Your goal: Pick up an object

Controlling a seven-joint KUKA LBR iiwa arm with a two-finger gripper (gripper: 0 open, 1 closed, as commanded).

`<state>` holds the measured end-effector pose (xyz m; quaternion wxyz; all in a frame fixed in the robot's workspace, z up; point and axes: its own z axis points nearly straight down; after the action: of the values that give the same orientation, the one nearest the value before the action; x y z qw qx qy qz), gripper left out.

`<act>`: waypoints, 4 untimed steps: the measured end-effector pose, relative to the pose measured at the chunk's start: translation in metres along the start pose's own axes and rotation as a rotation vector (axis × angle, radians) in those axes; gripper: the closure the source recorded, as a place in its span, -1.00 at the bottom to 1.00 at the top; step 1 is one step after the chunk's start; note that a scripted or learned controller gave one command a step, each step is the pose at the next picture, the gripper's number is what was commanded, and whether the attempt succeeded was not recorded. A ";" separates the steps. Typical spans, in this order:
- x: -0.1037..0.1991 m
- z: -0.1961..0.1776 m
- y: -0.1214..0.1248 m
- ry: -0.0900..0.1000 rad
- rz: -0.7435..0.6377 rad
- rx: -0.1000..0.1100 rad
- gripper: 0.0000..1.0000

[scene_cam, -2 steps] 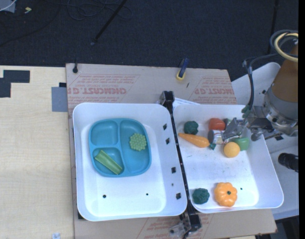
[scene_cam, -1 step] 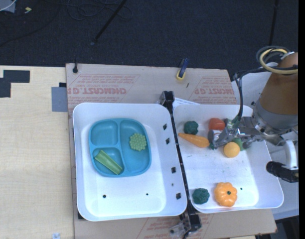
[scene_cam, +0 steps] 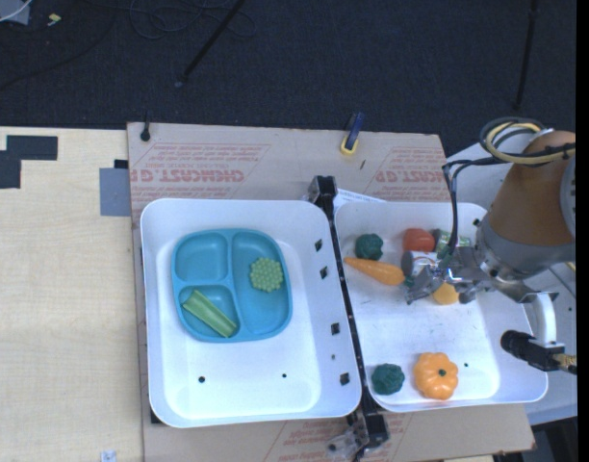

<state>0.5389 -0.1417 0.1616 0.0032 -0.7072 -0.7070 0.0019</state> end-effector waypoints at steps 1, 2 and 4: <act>0.001 0.044 0.003 0.000 0.000 0.000 -1.00; 0.003 0.076 0.002 0.000 0.000 -0.002 -1.00; 0.011 0.011 0.000 -0.001 -0.001 -0.007 1.00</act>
<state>0.5390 -0.1305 0.1506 0.0004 -0.7069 -0.7073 -0.0002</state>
